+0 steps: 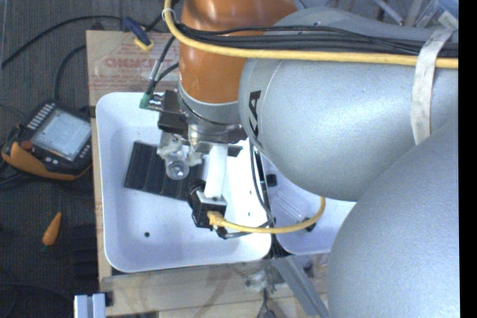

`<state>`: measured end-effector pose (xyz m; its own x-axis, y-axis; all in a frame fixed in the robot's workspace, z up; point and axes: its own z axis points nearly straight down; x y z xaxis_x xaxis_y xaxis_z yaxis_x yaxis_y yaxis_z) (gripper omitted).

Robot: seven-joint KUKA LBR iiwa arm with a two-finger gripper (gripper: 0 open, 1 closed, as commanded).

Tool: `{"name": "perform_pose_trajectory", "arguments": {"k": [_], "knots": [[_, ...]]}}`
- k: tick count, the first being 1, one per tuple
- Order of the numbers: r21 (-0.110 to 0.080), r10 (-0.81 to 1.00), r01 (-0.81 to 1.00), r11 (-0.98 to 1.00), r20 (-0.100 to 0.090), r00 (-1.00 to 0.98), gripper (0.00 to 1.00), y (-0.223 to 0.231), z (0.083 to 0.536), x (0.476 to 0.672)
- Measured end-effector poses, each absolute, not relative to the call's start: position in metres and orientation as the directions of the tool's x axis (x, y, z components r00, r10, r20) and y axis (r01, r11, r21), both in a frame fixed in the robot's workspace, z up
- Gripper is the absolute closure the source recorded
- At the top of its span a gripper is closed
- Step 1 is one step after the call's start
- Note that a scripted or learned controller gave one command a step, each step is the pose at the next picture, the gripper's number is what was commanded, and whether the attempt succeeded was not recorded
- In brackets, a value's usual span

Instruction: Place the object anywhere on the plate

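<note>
In left shallow white plastic bin (123, 234), flat black ribbed rectangular pad (149, 167) lying just beside claw (177, 164); clenched or released, cannot tell.

You have open floor in the lower left of the frame: the near corner of the left bin (123, 223) is bare white but for a small dark speck (147, 235). Above it, a flat black ribbed piece (153, 167) lies on the bin floor, leaving a bare strip along the left wall. The arm (335, 123) covers the bin's right side and most of the right bin (332, 223).
</note>
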<state>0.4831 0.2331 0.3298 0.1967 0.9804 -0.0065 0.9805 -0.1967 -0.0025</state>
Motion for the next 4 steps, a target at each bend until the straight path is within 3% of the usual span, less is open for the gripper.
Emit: {"name": "perform_pose_trajectory", "arguments": {"k": [1,2,4], "knots": [[-0.002,0.999,0.999,0.048,-0.004,-0.048,1.0,0.182,0.433,0.484],[-0.002,0.939,0.939,0.344,-0.003,-0.344,1.0,0.209,0.433,0.517],[-0.003,0.749,0.749,0.662,-0.002,-0.662,1.0,0.222,0.417,0.485]]}}
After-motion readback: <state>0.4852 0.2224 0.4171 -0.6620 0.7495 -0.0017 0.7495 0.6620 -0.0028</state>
